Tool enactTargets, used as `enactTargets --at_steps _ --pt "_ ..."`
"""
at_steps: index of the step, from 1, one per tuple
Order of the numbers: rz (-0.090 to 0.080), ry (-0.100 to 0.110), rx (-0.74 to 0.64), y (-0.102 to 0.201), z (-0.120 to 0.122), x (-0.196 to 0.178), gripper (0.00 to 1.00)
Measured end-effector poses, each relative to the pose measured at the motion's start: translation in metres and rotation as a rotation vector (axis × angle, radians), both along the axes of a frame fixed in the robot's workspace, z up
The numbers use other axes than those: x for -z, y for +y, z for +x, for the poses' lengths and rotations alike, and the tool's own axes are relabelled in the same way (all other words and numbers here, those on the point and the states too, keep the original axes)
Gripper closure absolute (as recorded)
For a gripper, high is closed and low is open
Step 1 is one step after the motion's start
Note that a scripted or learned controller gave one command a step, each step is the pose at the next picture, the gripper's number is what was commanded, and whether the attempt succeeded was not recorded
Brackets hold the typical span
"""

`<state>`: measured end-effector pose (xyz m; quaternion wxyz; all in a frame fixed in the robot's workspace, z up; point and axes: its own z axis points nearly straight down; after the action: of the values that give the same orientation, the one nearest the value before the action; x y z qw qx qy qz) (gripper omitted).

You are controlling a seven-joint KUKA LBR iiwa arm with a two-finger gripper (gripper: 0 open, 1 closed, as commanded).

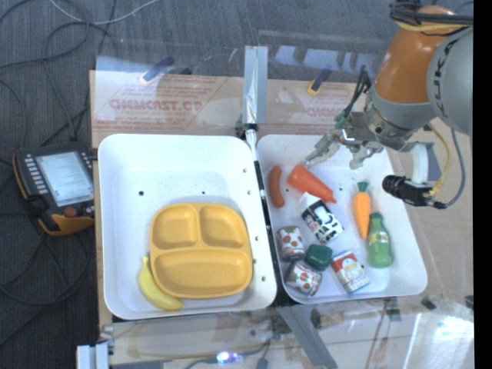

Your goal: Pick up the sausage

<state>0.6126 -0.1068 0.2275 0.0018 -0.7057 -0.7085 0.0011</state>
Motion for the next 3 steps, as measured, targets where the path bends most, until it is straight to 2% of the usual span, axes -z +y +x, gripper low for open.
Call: enactTargets --at_steps 1,2,3 --pt "-0.001 0.000 -0.181 -0.035 0.025 0.096 0.00" --pt "-0.001 -0.001 -0.007 -0.035 0.002 0.025 0.00" --pt "-0.002 -0.002 0.007 -0.047 0.010 0.135 0.00"
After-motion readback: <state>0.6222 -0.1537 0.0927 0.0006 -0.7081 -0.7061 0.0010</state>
